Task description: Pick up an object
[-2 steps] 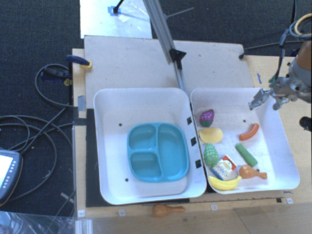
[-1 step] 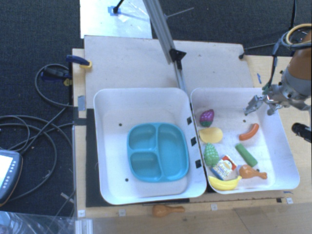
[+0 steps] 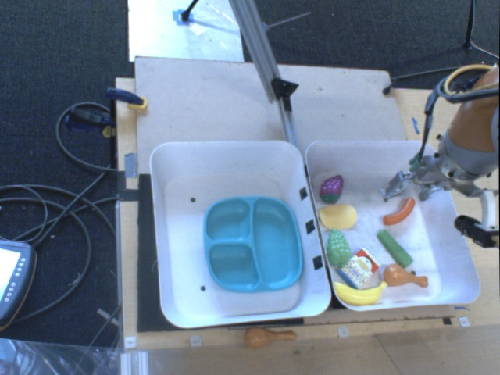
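The right bin [image 3: 437, 151] holds several toy foods: a purple grape bunch [image 3: 332, 186], a yellow lemon [image 3: 337, 216], an orange-red sausage [image 3: 398, 212], a green cucumber [image 3: 394, 248], a green bumpy vegetable [image 3: 337, 248], a small printed carton [image 3: 360, 269], a banana [image 3: 361, 293] and an orange drumstick [image 3: 404, 276]. My gripper [image 3: 408, 182] hangs at the bin's right rear, just above and behind the sausage, with nothing visibly between its fingers.
The left bin [image 3: 176, 178] holds a blue divided tray [image 3: 254, 243]. A slanted metal pole [image 3: 262, 45] crosses the back. Another orange drumstick [image 3: 268, 336] lies on the bench in front of the bins. Cables and a clamp [image 3: 125, 98] lie at the left.
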`<state>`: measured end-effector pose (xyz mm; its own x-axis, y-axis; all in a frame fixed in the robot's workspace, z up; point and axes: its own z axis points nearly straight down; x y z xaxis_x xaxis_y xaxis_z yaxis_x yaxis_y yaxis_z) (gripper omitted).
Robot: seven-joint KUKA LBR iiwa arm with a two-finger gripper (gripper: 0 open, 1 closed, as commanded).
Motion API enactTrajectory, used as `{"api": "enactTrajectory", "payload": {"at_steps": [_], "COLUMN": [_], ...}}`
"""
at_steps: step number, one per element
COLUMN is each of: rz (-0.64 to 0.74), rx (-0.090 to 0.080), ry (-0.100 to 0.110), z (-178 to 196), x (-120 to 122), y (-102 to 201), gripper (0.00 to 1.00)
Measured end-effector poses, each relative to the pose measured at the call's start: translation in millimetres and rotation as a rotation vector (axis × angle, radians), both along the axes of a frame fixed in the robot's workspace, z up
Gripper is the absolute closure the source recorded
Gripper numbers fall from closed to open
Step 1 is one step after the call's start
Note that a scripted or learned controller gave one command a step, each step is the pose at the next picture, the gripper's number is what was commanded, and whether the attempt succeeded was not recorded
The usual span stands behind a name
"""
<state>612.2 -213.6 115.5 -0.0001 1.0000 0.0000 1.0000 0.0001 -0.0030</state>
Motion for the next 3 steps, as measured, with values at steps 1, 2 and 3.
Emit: {"api": "enactTrajectory", "payload": {"at_steps": [1,2,3], "rz": [0.0,0.004,0.006], "rx": [-0.002,-0.003,-0.002], "ry": [-0.008,-0.012,-0.01], "z": [15.0,80.6,117.6], "x": [2.5,3.6,5.2], "y": [-0.5,-0.9,-1.3], "gripper": [1.0,1.0,1.0]}}
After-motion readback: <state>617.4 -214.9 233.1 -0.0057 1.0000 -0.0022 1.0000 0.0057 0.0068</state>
